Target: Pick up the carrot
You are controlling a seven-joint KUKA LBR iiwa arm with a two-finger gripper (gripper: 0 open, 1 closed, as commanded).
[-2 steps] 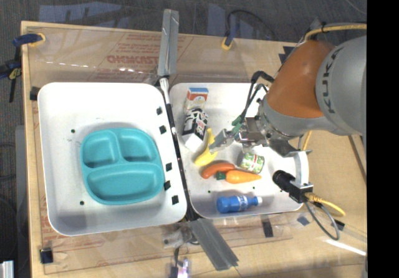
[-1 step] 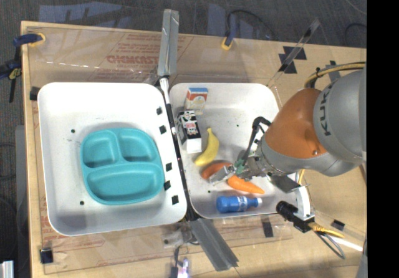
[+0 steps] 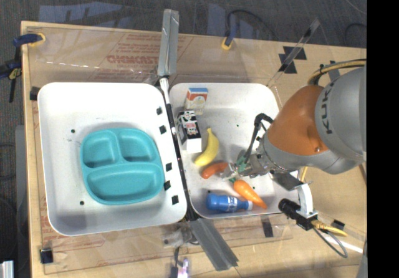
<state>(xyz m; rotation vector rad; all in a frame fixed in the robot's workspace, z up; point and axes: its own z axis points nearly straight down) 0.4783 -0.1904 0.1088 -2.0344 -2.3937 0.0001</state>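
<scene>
The carrot lies in the right bin, orange with a green top that points up-left, its tip toward the bin's front right corner. My gripper hangs low just above and to the left of the carrot's green end, close to it. The grey arm with its orange band comes in from the right and covers the bin's right side. Nothing is seen in the gripper's hold.
A blue bottle lies just in front of the carrot. A small orange-red item and a banana lie to the gripper's left. Two small cartons stand at the back left. The left bin holds a teal divided plate.
</scene>
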